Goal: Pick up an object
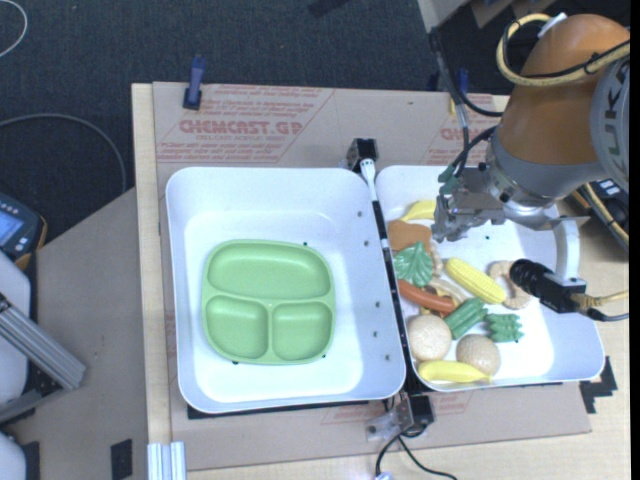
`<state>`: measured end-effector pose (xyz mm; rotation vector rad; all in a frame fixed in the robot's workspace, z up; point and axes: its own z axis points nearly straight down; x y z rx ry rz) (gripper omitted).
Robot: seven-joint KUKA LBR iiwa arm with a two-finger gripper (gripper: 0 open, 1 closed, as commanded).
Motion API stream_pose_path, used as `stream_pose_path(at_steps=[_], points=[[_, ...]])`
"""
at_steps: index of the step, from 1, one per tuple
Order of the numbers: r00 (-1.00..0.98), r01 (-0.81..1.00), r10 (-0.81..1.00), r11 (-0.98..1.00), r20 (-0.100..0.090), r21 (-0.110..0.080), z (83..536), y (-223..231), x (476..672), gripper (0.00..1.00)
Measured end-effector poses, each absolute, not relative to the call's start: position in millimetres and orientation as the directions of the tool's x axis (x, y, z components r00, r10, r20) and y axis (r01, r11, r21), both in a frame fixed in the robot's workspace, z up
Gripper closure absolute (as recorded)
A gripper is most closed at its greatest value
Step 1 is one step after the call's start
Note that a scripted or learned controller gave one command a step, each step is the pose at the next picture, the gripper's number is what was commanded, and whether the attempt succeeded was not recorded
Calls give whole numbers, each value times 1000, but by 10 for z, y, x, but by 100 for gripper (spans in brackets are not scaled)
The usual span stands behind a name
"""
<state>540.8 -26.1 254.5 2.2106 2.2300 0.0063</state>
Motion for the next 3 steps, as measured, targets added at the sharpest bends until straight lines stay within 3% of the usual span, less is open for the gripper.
stream_pose_path(at_steps=[1, 2, 3], points=[[-7, 1000, 1000, 7, 2, 3, 2730, 321, 5220, 100], [-9, 1000, 1000, 9, 4, 6, 3358, 881, 4824, 100], [-5, 1000, 1000, 5, 2, 6, 3882, 1168, 4795, 100]])
